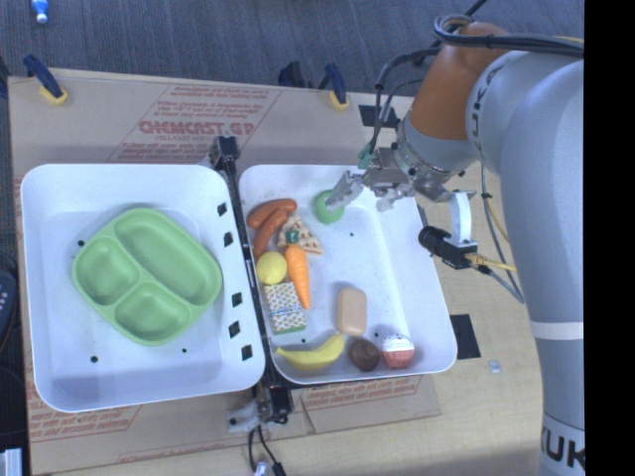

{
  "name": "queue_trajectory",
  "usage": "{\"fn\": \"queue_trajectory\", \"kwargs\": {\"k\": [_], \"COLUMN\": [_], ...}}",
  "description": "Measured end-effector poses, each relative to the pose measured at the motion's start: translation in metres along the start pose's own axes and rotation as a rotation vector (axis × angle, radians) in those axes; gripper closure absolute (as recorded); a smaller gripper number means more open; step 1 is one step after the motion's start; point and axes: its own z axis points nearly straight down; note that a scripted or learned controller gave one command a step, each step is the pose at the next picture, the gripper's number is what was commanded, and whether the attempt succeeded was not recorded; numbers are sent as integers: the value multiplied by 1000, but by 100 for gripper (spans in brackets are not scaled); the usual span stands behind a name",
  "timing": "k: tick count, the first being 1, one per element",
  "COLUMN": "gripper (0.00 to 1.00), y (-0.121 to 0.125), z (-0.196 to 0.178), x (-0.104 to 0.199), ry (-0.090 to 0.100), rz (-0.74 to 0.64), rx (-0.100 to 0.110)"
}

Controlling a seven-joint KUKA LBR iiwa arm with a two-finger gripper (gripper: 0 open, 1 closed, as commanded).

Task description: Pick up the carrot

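A: Reading the writing first: what can be made out?

B: Red print on the cardboard sheet (189,117) under the bins reads "CHEMCAST GP", with smaller lines around it too fine to read. At the lower right, white letters on the arm (536,167) start "KU" and are cut off by the edge. A small boxed packet (285,307) in the right bin has a printed label that is too small to read.

A: How is the arm posed?

B: It enters from the right, a broad grey body with an orange band above the wrist. The wrist bends down and left over the far part of the right bin (422,266). The gripper (349,192) reaches leftward, its tips just beside a small round green item (328,206). How wide the jaws stand cannot be told at this angle.

A: Where is the carrot?

B: The carrot (298,275) lies in the right bin near its left wall, leafy end toward the far side, well apart from the gripper. A yellow lemon (271,268) touches its left side, a sausage (270,218) and a pizza slice (298,236) lie beyond it, and the packet sits just beside its tip.

A: And the other bin?

B: The left bin (60,196) holds a green divided plate (147,274).
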Motion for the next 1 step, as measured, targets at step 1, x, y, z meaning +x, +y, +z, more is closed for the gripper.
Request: {"fn": "queue_trajectory", "kwargs": {"k": [1], "gripper": [0], "y": [-47], "z": [93], "x": [60], "ry": [1], "rz": [231], "rx": [2]}}
